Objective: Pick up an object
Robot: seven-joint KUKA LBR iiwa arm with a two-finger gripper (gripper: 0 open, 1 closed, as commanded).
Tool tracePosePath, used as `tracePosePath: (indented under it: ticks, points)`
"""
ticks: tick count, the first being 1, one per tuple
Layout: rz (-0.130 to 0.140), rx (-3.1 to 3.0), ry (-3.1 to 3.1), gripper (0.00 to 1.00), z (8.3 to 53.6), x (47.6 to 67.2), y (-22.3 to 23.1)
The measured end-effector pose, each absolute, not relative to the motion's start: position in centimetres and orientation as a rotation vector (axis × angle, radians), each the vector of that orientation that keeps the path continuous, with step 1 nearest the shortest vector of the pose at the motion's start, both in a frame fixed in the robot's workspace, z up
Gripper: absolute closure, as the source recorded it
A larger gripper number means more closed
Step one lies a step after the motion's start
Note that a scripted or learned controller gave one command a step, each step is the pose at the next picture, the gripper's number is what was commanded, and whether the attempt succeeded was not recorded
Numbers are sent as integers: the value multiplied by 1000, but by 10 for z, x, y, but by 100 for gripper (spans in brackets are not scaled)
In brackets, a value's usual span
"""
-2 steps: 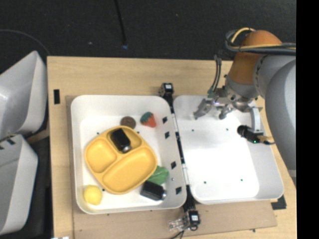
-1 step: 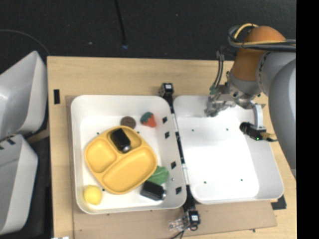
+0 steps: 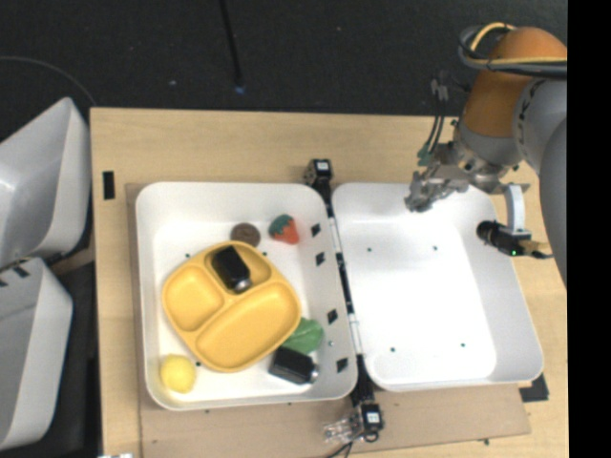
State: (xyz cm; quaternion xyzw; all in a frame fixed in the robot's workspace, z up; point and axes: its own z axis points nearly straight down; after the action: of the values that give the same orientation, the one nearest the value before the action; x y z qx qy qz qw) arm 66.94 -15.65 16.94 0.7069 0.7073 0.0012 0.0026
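All the pickable stuff sits in the left bin (image 3: 153, 256). A yellow divided plate (image 3: 232, 313) takes up the middle, with a small black object (image 3: 231, 267) lying in its upper compartment. Just above the plate's rim are a brown round piece (image 3: 245, 233) and a red strawberry-like toy (image 3: 282, 227), close together but apart. A yellow ball (image 3: 178, 374) rests at the plate's lower-left edge, near the bin's front corner. A green item (image 3: 307, 332) pokes out from under the plate's right side, and a second black block (image 3: 292, 365) lies just below it, touching or nearly so — I can't tell which.

The right bin (image 3: 477, 351) has the gripper (image 3: 421, 197) hovering over its upper-left corner, well apart from every object. Nothing sits between its tips, so I read no grasp; whether they're spread or closed I cannot tell from this slant.

Progress as I judge it: nothing picked yet, no target approached. Still to do — swing the arm (image 3: 496, 103) across the divider to the left bin, descend on one item, close, lift. The strawberry or the ball looks like the easiest, least crowded choice.
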Motion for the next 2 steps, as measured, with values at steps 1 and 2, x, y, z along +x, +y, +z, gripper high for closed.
tracePosePath:
  ticks: [1, 2]
  points:
    - [6, 2214, 2219, 100, 235, 669, -157]
    - [-2, 2220, 2222, 100, 214, 669, -159]
